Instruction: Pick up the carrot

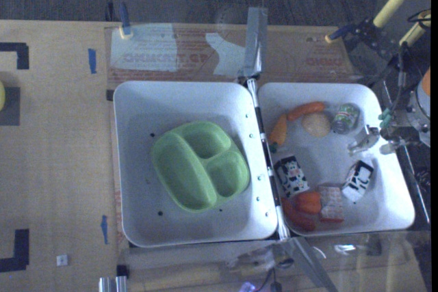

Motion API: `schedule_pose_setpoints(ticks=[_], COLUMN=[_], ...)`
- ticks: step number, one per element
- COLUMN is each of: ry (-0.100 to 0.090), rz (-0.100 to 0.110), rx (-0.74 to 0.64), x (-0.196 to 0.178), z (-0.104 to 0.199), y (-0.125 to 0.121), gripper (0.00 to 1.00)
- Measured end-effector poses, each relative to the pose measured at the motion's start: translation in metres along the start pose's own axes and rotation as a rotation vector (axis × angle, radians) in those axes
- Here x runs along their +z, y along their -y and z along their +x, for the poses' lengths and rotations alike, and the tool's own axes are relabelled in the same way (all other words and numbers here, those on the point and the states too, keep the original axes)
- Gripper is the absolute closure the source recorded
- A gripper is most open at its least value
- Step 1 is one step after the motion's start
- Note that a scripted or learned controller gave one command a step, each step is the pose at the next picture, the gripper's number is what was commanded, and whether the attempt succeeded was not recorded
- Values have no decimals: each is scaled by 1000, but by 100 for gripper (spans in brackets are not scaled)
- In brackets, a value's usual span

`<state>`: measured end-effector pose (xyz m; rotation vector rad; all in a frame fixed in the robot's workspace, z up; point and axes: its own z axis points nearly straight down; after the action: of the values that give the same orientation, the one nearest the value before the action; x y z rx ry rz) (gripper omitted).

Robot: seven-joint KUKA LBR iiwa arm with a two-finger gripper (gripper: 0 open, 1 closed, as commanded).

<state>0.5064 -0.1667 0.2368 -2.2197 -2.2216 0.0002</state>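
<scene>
The wooden surface (61, 174) carries two shallow white bins side by side. The left bin (137, 215) holds a green divided plate (200, 165), tilted slightly in the frame, and nothing else. The right bin (390, 208) holds all the small things: the carrot (306, 109) near its far wall, a round pale tan piece (317, 124) just beside and nearer than it, a shiny round item (345, 117) to the right of those, an orange-yellow piece (278, 130) along the left wall, two black-and-white cartons (292, 176) and (358, 179) further toward the near side, and a red-orange item (306, 206) with a pale wrapped thing (331, 199) touching it near the front wall. The gripper (367, 139) reaches in over the right rim, low over bare bin floor between the shiny item and the right-hand carton; whether it is open or closed cannot be told from this slant. Nothing appears to be between its tips, so the pickup is judged not yet done: it is well apart from the carrot and has yet to travel leftward across the bin, descend and grasp. The carrot itself is a short orange, tapered piece lying flat, its length running roughly along the far wall, thicker end to the right, seemingly touching the tan piece at that end.
</scene>
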Motion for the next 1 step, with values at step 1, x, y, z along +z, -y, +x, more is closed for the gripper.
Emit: schedule_pose_setpoints(ticks=[1], ry=[1], rz=[-2], rx=[263], x=[-61], z=[35], y=[7], gripper=[0])
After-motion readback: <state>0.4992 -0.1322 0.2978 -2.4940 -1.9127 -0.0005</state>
